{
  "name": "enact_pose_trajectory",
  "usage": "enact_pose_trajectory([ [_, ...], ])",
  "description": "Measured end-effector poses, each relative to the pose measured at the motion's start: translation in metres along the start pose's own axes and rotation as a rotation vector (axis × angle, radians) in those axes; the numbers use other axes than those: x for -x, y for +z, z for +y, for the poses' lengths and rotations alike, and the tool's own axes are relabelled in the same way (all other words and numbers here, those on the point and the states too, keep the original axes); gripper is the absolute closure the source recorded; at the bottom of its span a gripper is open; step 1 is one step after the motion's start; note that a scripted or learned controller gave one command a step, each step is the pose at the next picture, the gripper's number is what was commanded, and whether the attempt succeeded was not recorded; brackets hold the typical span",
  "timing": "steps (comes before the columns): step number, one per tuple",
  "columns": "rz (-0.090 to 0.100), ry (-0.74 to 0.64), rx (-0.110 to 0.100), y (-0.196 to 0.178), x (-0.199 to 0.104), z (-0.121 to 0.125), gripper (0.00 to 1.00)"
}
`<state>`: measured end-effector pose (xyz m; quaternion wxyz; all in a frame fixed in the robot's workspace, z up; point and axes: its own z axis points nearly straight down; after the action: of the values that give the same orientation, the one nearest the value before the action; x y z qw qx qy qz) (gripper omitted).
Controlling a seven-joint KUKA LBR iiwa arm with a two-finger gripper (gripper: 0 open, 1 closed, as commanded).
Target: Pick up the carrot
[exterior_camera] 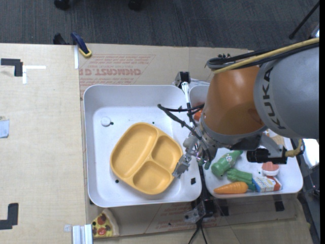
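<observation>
The arm (254, 100) reached in from the right, its hand (184, 162) low over the right edge of a yellow divided plate (144, 157) in the left bin (94, 151). The carrot (231, 188) lay apart in the right bin (294, 179), near its front edge, just beside green toys (231, 168) and a small carton (265, 184). A pizza-slice toy (102, 225) sat on the surface (38, 151).
</observation>
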<state>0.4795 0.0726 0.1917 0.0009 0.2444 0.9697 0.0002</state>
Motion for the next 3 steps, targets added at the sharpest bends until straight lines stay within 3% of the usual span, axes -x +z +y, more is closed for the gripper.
enact_pose_trajectory([
  [1,-0.006,-0.177,0.001,-0.14,0.072,-0.084,0.0],
  [2,-0.001,-0.356,0.0,-0.056,0.033,-0.061,0.0],
  [3,0.0,-0.265,0.0,0.0,0.005,-0.011,0.0],
])
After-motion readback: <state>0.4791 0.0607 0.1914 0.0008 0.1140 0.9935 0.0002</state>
